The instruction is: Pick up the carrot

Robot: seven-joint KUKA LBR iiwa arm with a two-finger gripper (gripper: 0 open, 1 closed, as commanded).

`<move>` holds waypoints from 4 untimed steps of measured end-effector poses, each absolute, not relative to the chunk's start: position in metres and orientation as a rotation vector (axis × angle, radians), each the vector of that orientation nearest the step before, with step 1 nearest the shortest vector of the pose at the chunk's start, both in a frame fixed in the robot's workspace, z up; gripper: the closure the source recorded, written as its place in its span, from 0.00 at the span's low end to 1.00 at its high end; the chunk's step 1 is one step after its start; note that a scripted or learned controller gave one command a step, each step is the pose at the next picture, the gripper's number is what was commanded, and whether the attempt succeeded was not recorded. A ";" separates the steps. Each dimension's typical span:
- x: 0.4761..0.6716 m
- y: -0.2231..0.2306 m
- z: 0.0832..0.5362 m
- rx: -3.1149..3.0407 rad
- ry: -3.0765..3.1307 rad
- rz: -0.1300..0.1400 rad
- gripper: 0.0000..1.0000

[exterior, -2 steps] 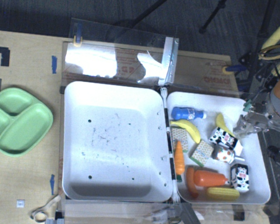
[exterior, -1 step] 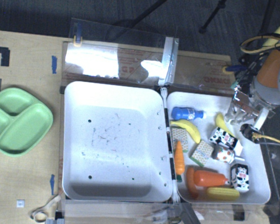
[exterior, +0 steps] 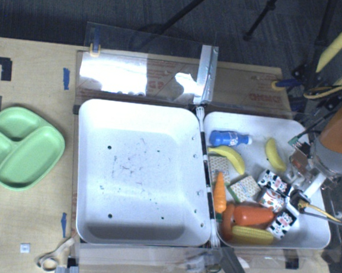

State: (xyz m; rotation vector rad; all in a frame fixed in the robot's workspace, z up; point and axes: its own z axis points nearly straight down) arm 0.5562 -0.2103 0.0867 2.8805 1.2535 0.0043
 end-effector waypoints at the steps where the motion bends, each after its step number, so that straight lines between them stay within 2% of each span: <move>1: 0.498 -0.184 0.160 2.962 1.059 -0.004 1.00; 2: 0.578 -0.164 0.125 3.051 0.728 0.012 1.00; 3: 0.653 -0.188 0.167 3.125 0.324 -0.002 1.00; 4: 0.661 -0.215 0.086 3.128 0.379 0.002 1.00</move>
